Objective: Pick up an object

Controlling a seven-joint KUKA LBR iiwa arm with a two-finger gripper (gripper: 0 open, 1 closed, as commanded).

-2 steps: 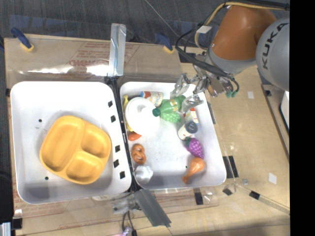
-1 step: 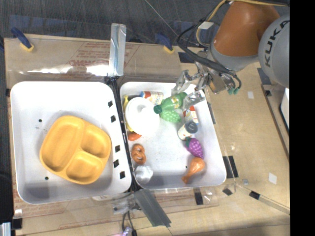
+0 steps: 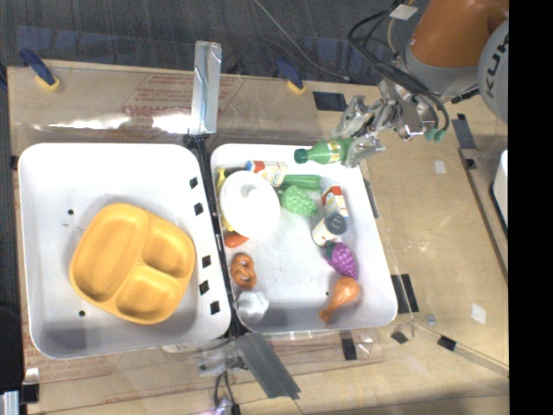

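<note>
My gripper (image 3: 359, 138) hangs over the far right corner of the right bin (image 3: 380, 305), below the orange-banded wrist. A green bottle (image 3: 324, 154) with a green cap lies sideways at its fingertips, its right end between the fingers and its cap pointing left. The bottle appears lifted above the bin's far rim. Loose in the right bin lie a white bowl (image 3: 251, 204), a green bumpy fruit (image 3: 300, 201), a small red-labelled bottle (image 3: 335, 201), purple grapes (image 3: 343, 259), an orange pear (image 3: 343, 294) and a brown pretzel (image 3: 243, 270).
The left bin (image 3: 43, 171) holds a yellow divided plate (image 3: 131, 261). A metal post (image 3: 206, 85) rises at the far end of the divider between the bins. Cables hang near the wrist at top right. A silvery item (image 3: 251, 304) sits at the right bin's near left corner.
</note>
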